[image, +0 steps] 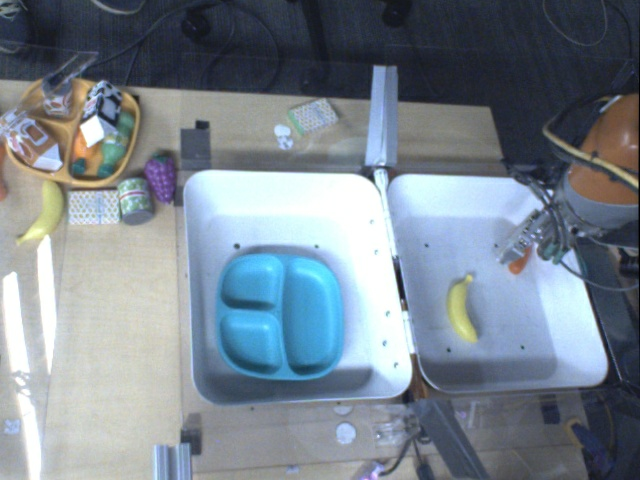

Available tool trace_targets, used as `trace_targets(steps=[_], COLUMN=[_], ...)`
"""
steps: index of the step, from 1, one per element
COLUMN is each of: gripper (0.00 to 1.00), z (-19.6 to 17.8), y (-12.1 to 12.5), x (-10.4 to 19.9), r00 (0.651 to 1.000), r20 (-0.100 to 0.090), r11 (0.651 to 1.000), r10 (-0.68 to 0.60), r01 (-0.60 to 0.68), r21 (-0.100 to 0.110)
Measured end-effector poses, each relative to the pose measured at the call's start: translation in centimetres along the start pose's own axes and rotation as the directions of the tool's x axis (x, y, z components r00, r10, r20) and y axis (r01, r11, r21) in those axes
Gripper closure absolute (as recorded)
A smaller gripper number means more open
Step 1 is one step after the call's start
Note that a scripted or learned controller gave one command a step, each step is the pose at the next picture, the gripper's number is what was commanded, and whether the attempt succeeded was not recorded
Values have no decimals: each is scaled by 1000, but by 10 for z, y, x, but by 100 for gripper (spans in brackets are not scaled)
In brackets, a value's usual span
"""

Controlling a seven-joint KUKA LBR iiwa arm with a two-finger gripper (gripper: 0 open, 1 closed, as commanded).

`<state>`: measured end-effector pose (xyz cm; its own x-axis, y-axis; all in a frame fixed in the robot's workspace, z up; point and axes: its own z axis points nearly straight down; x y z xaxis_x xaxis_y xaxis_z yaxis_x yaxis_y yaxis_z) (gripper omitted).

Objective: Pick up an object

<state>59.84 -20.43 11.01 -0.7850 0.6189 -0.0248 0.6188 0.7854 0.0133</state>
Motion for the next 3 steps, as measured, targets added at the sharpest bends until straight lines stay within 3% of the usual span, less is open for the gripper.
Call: trace_targets(steps=[1,2,3], gripper=[100,100,0], z=[-151,1,1], y=[56,32,32], x=[35,68,68], r00=[1000,968,968], r20=[-21,-25,-25], r11=[1000,968,968], r10=[-22,-251,-250], r01=[22,251,250], r21=[10,4,4])
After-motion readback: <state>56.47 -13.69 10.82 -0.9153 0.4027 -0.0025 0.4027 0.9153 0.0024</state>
